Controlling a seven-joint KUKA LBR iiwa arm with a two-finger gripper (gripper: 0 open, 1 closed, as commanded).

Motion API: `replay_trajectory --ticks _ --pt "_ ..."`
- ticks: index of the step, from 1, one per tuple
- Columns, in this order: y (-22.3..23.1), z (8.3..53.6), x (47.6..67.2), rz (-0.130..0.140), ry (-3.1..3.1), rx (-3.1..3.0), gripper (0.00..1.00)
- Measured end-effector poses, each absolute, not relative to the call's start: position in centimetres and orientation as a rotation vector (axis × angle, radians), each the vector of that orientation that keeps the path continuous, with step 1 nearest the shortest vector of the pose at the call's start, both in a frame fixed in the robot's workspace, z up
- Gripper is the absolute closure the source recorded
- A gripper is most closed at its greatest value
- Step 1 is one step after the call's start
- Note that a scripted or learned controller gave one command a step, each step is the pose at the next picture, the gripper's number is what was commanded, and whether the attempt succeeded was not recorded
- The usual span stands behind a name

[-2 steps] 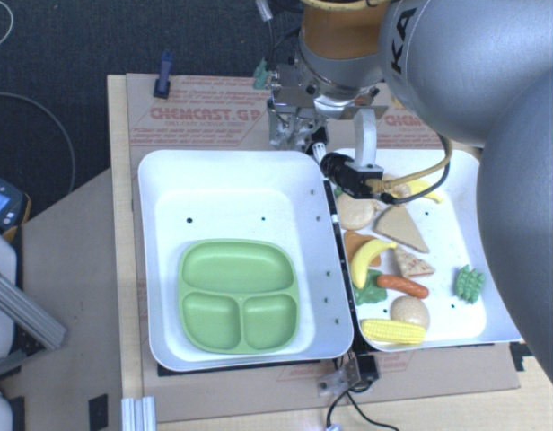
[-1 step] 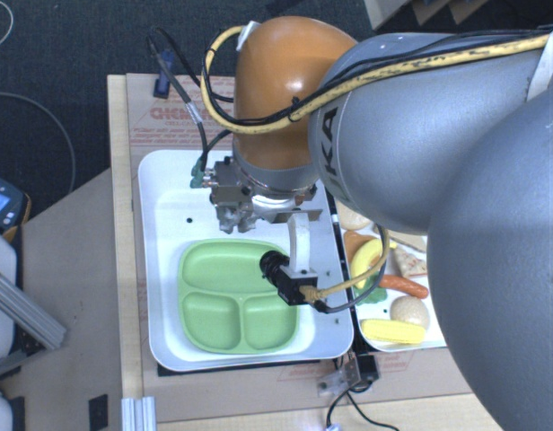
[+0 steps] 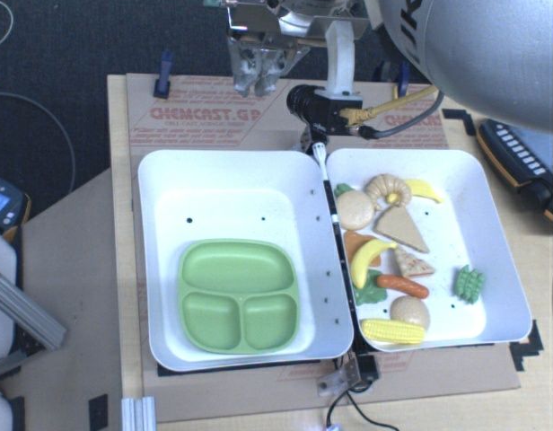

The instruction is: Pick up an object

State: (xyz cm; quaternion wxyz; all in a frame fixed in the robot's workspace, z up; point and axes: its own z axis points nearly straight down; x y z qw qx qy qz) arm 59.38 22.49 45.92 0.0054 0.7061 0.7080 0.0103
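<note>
End effector (image 3: 257, 77) above bench, behind left bin (image 3: 160, 187); nothing between fingers, open or closed unclear. Green divided tray (image 3: 239, 293) in left bin; toy food in right bin (image 3: 496, 241).

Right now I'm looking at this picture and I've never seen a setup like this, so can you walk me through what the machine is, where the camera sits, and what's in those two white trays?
One camera, fixed above the bench, looks down at a slant. The big grey shape at the top right is a robot arm reaching in. Its gripper hangs past the far edge of the bins, over the brown board, with nothing between its fingers.

Two shallow white bins sit side by side. The left bin holds a green divided plate with three compartments.

The right bin holds toy food bunched along its left side: two bananas, one small and one larger, a corn cob, a sausage, a tan wedge, round bread-like pieces and a green bunch lying apart on the right.
</note>
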Motion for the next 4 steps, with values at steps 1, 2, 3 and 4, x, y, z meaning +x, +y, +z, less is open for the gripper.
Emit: replay_trajectory --ticks 1,2,3,4 --pt "22.4 34.0 57.1 -0.019 2.225 2.226 1.00" --pt "22.3 13.5 59.0 -0.018 2.224 2.227 1.00" --pt "16.6 26.8 56.6 0.016 2.210 2.222 1.00" --pt "22.4 21.1 49.9 -0.012 2.235 2.219 1.00"
